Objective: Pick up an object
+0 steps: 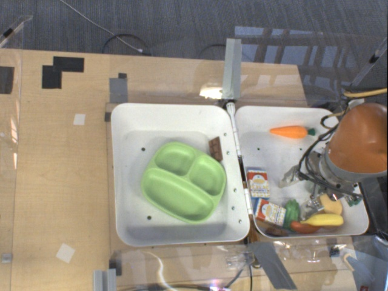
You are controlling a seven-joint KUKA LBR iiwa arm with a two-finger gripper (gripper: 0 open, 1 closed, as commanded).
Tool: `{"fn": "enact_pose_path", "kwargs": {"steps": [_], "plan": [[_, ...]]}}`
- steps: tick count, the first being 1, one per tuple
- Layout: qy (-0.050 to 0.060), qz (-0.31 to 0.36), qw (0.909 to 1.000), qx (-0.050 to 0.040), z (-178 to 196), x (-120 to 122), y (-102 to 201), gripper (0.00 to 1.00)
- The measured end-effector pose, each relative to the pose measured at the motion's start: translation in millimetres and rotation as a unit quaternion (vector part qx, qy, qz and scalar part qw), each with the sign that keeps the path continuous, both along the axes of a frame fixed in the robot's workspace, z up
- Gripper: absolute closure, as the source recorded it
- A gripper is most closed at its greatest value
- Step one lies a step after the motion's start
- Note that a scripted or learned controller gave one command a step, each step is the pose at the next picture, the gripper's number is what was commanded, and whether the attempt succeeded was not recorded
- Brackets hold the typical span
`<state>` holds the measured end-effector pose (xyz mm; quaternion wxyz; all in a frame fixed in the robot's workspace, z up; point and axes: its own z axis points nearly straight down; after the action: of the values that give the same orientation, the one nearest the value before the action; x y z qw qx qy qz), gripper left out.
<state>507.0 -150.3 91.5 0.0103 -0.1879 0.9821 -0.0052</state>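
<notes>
The right bin (274,155) holds an orange carrot (288,132) near its far wall. A small red and white box (259,183) lies by its left wall, with a second box (271,213) below it. A green item (292,211), a red item (301,227) and a yellow banana (325,220) crowd the near corner, beside a pale round item (332,205). My gripper (310,190) hangs low over the right half of this bin, just above the banana and the green item. The orange wrist band (362,139) hides part of the bin behind it.
The left bin (123,162) carries a green divided plate (183,180) and a small brown bar (215,149) against its right wall. A grey post (232,71) stands behind the divide between the bins. Wooden bench top stretches away to the left.
</notes>
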Motion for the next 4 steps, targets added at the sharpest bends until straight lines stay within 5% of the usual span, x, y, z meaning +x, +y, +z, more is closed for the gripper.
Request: {"fn": "enact_pose_path", "kwargs": {"steps": [2, 3, 4], "plan": [[0.000, 0.195, 0.9807, -0.0026, 0, -3, -11, 0.00], [0.001, 0.309, 0.9511, -0.0068, 1, -1, 3, 0.00], [0.000, 0.309, 0.9510, -0.0063, 1, -13, 12, 0.00]]}}
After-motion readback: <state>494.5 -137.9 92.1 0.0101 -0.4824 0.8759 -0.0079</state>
